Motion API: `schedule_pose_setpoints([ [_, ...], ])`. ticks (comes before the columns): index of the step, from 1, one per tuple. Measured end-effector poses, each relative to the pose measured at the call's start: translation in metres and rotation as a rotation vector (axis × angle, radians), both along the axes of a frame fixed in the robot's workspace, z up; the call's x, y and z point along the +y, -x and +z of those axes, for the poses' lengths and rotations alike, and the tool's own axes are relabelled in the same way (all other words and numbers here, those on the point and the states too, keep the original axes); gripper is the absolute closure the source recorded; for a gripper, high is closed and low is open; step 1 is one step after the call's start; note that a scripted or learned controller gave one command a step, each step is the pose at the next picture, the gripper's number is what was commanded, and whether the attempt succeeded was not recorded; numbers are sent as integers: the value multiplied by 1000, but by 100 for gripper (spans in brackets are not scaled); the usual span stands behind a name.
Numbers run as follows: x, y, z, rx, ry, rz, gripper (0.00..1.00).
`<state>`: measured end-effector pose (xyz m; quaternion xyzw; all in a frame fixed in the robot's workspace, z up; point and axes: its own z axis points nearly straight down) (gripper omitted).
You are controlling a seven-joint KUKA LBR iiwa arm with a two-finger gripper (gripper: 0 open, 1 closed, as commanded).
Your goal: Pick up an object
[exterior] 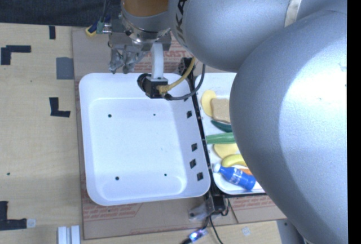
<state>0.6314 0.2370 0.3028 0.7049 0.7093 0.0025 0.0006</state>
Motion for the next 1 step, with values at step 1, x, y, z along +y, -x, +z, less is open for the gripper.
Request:
schedule_pose_setpoints([
  [1, -4, 52, -227, 11, 6, -5, 100],
])
